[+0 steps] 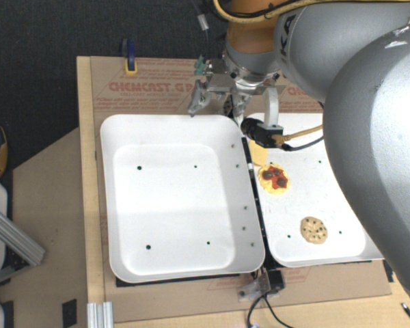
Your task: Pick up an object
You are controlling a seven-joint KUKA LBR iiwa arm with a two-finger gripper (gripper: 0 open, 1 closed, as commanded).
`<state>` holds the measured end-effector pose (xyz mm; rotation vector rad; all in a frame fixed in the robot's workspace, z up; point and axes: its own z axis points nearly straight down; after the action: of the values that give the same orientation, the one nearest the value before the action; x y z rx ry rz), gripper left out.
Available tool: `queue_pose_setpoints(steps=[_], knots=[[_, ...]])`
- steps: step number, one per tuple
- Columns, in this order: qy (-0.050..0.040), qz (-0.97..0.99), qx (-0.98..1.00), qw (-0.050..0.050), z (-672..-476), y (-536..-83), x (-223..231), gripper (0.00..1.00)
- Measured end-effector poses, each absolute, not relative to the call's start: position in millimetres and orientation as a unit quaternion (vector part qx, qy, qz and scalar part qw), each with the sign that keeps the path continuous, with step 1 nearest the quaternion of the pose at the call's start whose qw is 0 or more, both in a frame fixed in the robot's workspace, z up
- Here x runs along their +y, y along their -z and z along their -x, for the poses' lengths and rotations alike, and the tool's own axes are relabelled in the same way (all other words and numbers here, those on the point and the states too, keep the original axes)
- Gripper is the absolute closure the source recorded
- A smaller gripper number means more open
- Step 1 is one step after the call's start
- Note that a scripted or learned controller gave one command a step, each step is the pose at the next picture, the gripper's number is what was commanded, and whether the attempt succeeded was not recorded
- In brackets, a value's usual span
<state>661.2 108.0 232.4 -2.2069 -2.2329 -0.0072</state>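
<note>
Tan cookie (313, 229) lies flat low in the right bin (328, 255); pizza toy (274, 178) sits nearer centre. Both look light, stiff, thin; grip across edges, I judge. Gripper (219, 101) hangs top centre over the bench; its state I cannot tell.

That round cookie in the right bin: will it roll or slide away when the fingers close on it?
The cookie lies flat, so rolling seems unlikely. On the smooth right bin floor, it may skid if nudged. It looks thin and low, probably hard to get fingers under.
</note>
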Motion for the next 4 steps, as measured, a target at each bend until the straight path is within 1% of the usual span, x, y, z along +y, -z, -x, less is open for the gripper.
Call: queue_pose_setpoints(steps=[1, 2, 3, 4], knots=[[0.0036, 0.704, -0.71, 0.0, -643.1, -272, 193, 0.0], [-0.0034, 0.706, -0.708, 0.003, -596.6, -214, 227, 0.0], [0.0004, 0.706, -0.708, 0.0, -599.7, -228, 225, 1.0], [0.0088, 0.706, -0.708, -0.005, -632.7, -374, 225, 1.0]])
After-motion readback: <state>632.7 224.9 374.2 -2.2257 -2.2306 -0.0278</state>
